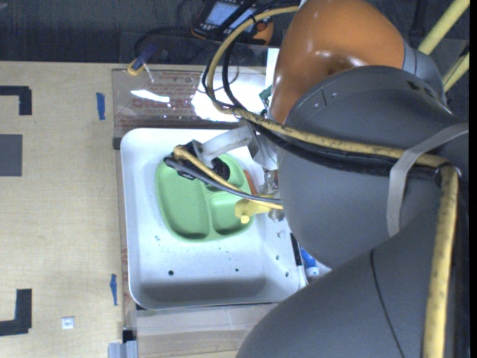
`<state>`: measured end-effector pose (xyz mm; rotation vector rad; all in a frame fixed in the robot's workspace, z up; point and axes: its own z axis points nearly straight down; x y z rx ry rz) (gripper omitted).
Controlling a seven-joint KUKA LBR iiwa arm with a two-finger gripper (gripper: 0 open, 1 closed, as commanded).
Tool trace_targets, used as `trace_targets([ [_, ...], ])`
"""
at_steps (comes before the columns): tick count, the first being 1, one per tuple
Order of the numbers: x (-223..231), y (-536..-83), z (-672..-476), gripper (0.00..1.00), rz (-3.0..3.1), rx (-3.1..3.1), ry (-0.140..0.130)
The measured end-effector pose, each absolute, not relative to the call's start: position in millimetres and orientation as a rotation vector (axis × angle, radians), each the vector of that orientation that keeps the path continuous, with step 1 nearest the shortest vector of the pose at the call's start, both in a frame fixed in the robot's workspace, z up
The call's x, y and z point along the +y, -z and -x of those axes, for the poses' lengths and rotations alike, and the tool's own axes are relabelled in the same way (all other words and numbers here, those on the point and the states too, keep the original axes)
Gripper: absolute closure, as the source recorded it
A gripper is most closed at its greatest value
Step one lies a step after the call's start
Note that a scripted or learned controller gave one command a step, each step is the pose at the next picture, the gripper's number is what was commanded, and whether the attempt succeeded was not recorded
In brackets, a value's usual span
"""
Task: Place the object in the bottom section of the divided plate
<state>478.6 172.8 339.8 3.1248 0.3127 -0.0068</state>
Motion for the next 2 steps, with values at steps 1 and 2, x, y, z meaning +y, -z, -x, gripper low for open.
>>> trace_targets([
  [1, 100.8, -347.7, -479.0, 1.0, -3.125, 0.318, 0.007],
  [2, 105.8, -187.6, -478.2, 1.0, -3.126, 0.327, 0.01],
])
